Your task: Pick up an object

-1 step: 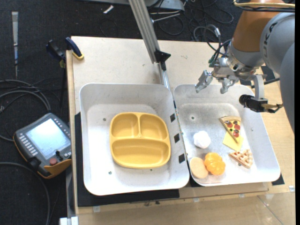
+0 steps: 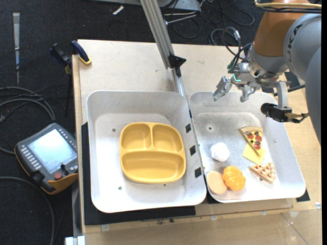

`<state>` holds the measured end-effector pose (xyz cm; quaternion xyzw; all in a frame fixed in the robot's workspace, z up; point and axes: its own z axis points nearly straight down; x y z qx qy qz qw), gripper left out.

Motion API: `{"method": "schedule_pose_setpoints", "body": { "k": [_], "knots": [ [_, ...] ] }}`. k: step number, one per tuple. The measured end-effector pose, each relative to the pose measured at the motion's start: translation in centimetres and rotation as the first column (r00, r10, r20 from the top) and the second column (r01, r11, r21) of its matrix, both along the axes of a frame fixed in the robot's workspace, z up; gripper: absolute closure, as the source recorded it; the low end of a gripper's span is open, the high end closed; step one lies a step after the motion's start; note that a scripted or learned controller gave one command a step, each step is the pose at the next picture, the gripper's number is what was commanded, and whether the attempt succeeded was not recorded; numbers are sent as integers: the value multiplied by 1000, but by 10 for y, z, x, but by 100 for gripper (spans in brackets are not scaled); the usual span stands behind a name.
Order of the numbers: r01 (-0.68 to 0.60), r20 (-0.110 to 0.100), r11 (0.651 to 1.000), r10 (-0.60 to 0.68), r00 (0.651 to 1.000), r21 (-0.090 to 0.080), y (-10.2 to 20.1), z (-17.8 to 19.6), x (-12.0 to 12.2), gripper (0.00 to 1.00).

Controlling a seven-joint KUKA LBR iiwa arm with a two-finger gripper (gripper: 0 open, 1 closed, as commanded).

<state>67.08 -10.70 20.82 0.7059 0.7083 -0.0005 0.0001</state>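
Along the near edge of the right bin [image 2: 286,188], toward its near-left corner: a tan disc-shaped piece [image 2: 216,182] touching a small orange pumpkin-like piece [image 2: 234,177]; probably light hollow plastic, rigid, smooth and rounded, so apt to squirt out of a pinch unless taken across the widest part. Just right of these, near the near-right corner, a waffle wedge [image 2: 263,172]; flat and thin, hard to get fingers under, best gripped edge to edge. Farther in, mid-bin, a white ball-like lump [image 2: 220,151], likely light and maybe soft, easiest target by its height. To its right, a pizza slice [image 2: 253,137] overlapping a yellow cheese wedge [image 2: 253,152]; low and slippery-looking. In the left bin [image 2: 102,137], a yellow divided tray [image 2: 152,152], centred. Farthest, above the right bin's far edge, the gripper [image 2: 234,92]: fingers spread apart, pinching nothing, touching nothing visible.
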Motion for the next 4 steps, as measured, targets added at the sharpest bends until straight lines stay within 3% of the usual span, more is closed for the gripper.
{"method": "schedule_pose_setpoints", "body": {
  "k": [2, 3, 4],
  "knots": [
    [2, -4, 1000, -2, 1000, 0, 4, -88, 2, 0],
    [1, -3, 1000, -1, 1000, 0, 5, -115, 2, 0],
    [0, 2, 1000, 0, 1000, -1, 5, -102, 3, 100]
  ]
}}
